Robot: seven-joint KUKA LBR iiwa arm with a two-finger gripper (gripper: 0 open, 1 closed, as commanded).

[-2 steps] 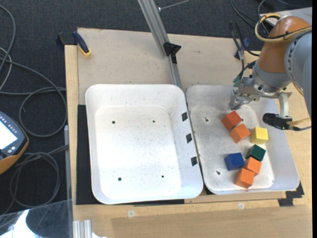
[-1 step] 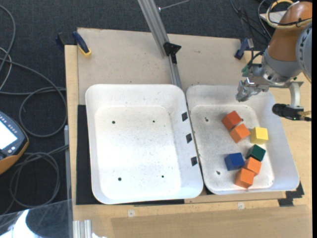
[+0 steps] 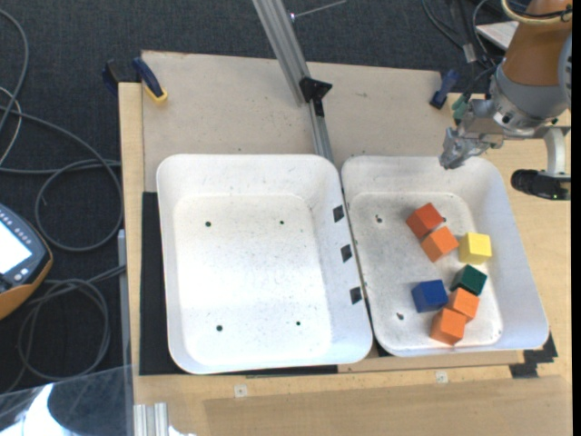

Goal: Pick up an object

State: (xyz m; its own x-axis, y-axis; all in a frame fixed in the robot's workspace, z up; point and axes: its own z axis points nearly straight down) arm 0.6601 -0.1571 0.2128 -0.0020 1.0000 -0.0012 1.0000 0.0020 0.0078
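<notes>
Jaws: above right bin's far rim, open-or-closed state cannot be told | blocks: seven clustered in right bin, red block touching orange block | risk: two blocks could be caught or pushed aside by a descent into the tight cluster

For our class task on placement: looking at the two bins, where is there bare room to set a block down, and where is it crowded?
The left bin has a bare floor from wall to wall. In the right bin, the strip beside the shared wall is free. Its right half is crowded: the blocks cluster there.
</notes>
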